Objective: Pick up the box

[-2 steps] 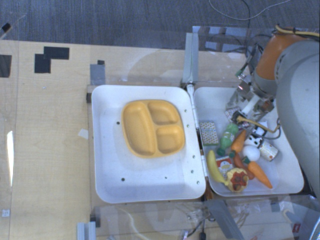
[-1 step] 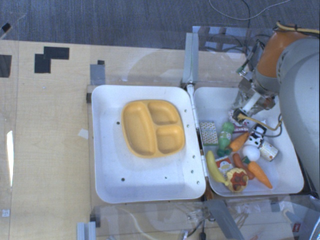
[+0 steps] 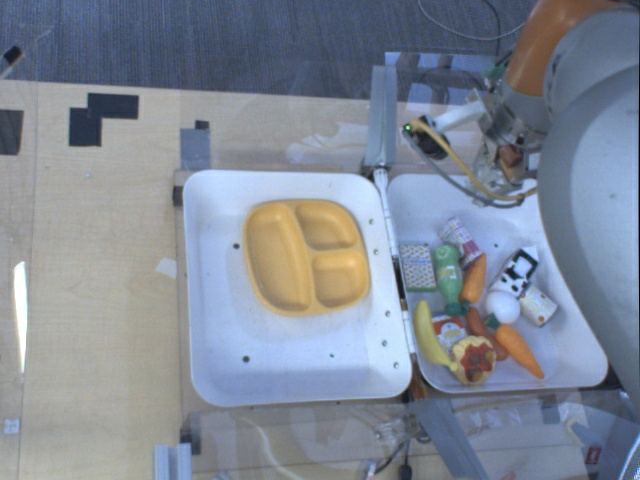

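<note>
I see the grey arm (image 3: 590, 168) over the right white bin (image 3: 580, 368); the left white bin (image 3: 210, 368) holds a yellow compartment tray (image 3: 305, 255). The small patterned box (image 3: 417, 266) lies at the right bin's left edge, beside a green bottle (image 3: 448, 273).

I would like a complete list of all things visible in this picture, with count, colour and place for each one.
bins: 2, white, side by side on the bench
tray: 1, yellow, three compartments, in the left bin
box: 1, patterned grey-green, left edge of the right bin
bottle: 1, green, right bin, beside the box
banana: 1, yellow, right bin, near front
carrots: 2, orange, right bin
egg: 1, white, right bin
black-and-white carton: 1, right bin
cable: 1, thin loop, on the grey floor at top
arm: 1, grey with orange band, over the right bin's far side
</note>
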`<state>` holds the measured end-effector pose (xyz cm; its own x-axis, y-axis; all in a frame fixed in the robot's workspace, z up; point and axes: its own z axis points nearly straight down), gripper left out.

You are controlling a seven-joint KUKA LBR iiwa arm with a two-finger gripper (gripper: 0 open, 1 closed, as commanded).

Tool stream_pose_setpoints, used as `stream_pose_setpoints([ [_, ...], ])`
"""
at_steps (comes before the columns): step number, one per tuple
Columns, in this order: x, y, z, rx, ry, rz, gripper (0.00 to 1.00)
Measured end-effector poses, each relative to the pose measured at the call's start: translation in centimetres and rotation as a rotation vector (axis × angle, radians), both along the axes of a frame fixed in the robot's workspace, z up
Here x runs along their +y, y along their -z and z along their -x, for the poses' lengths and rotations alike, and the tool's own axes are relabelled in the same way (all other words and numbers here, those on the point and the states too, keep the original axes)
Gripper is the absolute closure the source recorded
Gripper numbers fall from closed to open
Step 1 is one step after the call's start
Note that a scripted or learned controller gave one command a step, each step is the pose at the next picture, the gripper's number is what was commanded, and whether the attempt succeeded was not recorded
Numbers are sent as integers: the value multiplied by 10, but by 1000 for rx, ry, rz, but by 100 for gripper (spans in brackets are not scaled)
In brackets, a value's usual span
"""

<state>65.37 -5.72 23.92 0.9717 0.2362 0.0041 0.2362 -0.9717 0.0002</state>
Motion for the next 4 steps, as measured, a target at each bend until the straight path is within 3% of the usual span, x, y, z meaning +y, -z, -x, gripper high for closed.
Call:
stream_pose_setpoints([
  [1, -1, 1, 0, 2, 2, 0, 0],
  [2, -1, 57, -1, 7, 34, 0, 0],
  [3, -35, 123, -3, -2, 31, 0, 0],
  [4, -38, 118, 88, 1, -22, 0, 0],
])
